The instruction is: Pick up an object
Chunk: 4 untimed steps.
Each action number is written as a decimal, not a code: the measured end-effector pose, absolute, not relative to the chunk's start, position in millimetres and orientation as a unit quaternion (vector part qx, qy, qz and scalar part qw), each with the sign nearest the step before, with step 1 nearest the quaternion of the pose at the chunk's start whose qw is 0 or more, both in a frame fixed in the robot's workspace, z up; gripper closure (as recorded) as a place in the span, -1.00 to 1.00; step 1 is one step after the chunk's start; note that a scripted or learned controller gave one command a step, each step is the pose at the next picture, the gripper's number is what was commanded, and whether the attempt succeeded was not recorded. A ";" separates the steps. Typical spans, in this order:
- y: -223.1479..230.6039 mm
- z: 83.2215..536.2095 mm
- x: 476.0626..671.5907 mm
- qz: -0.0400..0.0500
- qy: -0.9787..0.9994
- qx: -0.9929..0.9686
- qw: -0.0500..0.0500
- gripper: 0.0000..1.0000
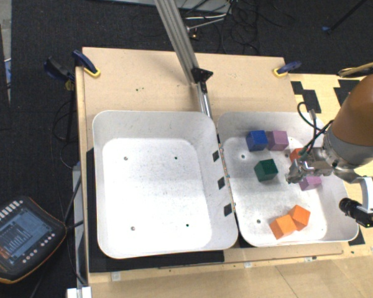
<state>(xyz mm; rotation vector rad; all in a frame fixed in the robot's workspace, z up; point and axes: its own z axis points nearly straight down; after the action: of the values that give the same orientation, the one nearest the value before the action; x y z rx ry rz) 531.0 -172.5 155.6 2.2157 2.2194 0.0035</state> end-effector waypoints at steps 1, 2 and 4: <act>-165.2 216.5 532.7 0.002 0.708 0.706 0.003 1.00; -165.1 221.0 533.6 0.000 0.708 0.706 0.001 1.00; -56.5 226.4 536.1 0.002 0.710 0.704 0.000 1.00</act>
<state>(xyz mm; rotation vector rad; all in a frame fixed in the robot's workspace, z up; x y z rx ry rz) 536.1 -56.5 226.4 2.2112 2.2309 0.0050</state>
